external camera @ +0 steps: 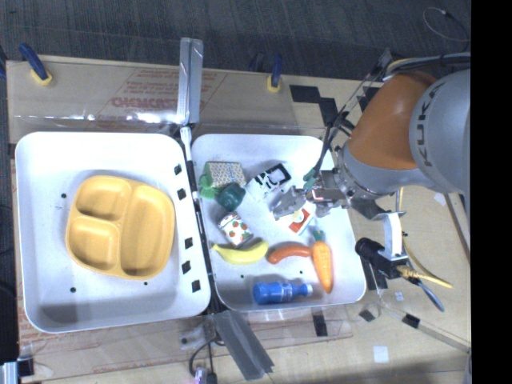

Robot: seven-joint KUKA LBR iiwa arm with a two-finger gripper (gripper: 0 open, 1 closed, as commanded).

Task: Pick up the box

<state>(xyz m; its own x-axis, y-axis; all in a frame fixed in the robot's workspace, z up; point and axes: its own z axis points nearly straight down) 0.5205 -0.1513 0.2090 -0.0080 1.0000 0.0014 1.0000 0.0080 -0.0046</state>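
Presently the gripper (286,203) is seen low in the right bin (240,144), its opening impossible to judge; the box (300,220) lies just right and nearer, touching it, tilted.

The arm (416,134) reaches in from the right, hand (290,204) lowered.

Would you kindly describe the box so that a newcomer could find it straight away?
Look in the right bin, at its back left corner beside the divider. The box sits there, just behind a dark teal object. It is the only squarish item with a green and tan patterned face.
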